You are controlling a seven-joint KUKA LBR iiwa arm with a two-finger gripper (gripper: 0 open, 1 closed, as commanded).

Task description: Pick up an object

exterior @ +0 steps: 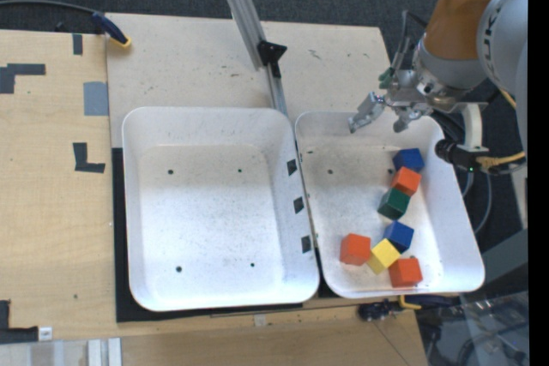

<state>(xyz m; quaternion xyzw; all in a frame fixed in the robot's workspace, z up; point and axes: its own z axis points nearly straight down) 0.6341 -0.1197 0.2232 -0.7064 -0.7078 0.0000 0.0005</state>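
Note:
Several small cubes lie in the right bin (330,184). A blue cube (409,159), an orange cube (406,180) and a green cube (395,203) run in a line along its right side. Nearer the front sit another blue cube (399,234), a red-orange cube (354,249), a yellow cube (385,255) and a second red-orange cube (405,271). My gripper (380,121) hangs over the bin's far edge, up and left of the first blue cube. It is open with nothing between its fingers (359,121).
The left bin (206,210) stands beside the right one, sharing a raised middle rim. A slanted metal rail (244,4) crosses the bench behind the bins. Cables hang by the arm at the right.

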